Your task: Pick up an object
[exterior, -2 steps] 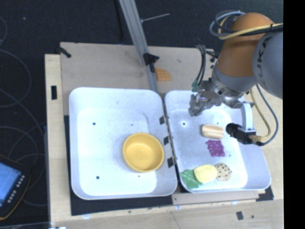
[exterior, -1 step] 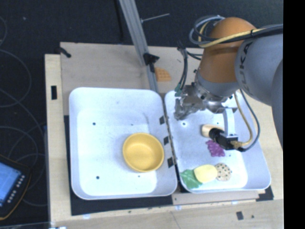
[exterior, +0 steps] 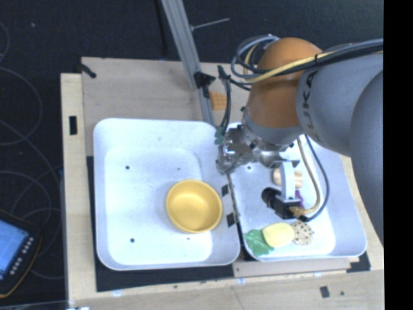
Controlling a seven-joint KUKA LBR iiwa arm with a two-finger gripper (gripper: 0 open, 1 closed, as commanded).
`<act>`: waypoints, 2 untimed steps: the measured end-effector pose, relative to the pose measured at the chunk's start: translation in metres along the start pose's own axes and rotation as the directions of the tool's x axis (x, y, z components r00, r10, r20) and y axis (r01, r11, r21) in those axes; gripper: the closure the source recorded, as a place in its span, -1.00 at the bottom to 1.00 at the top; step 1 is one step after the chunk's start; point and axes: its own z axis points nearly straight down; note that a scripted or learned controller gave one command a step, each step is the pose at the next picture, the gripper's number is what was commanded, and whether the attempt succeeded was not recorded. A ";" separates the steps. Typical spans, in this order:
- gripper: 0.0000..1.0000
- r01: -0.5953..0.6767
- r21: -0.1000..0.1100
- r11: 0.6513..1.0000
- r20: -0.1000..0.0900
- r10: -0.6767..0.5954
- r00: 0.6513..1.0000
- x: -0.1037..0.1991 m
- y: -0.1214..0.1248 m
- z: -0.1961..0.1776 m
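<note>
Camera view: looks down at a slant on the desk (exterior: 129, 89) and its two white bins.
Arm (exterior: 335, 102): grey with an orange band, reaching in from the right and hanging over the upper part of the right bin (exterior: 345, 241).
Pincer (exterior: 230, 155): low over the inner left edge of the right bin, by the seam between the bins.
Pincer state: cannot tell how wide it stands, and nothing can be seen held in it.
Left bin (exterior: 129, 147): holds a yellow bowl (exterior: 193, 205), upright, in the lower right part, near the seam.
Right bin, near edge: a green piece (exterior: 255, 241), a pale yellow lump (exterior: 279, 234) touching it, and a speckled round disc (exterior: 302, 233) just beside the lump.
Right bin, middle: a pinkish thing (exterior: 287, 175) with a purple edge, partly hidden under the wrist.
Metal rail (exterior: 184, 37): slants up from the far edge of the bins.
</note>
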 end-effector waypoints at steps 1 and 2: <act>1.00 0.002 -0.003 1.000 -0.002 -0.002 1.000 0.051 -0.010 -0.010; -1.00 -0.004 -0.003 1.000 0.000 0.004 1.000 0.047 -0.009 -0.009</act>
